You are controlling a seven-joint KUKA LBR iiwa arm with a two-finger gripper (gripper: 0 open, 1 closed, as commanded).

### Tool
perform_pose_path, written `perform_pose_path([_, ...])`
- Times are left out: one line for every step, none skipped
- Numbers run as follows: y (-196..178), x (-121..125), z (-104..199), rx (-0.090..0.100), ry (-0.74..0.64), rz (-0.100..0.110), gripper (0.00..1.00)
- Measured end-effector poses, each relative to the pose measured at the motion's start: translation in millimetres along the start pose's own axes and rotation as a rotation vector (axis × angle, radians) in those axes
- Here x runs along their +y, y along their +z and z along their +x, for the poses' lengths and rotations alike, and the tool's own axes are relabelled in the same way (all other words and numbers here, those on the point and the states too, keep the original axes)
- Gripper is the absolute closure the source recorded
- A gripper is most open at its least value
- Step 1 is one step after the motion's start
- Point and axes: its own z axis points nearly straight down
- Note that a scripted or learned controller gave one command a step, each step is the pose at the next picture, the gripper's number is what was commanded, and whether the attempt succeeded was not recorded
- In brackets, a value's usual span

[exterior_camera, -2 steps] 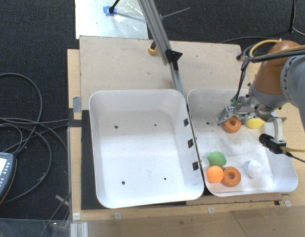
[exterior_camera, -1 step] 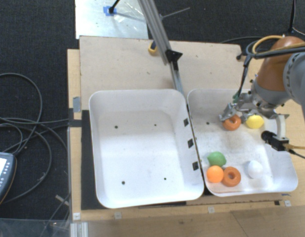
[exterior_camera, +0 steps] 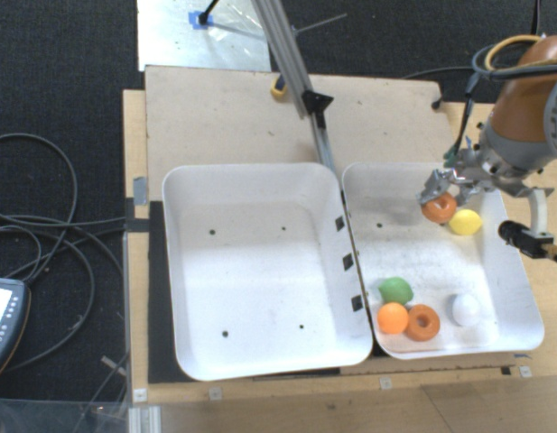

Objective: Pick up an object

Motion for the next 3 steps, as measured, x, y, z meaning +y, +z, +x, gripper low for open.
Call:
perform_pose_path([-45, 6, 1, 0.0, -0.002, 0.001, 1.0])
perform_pose_path([-76, 7, 1, 0.001, -0.003, 0.003, 1.0])
perform_pose_path([-84, 10, 54, 0.004, -0.008, 0.005, 1.0])
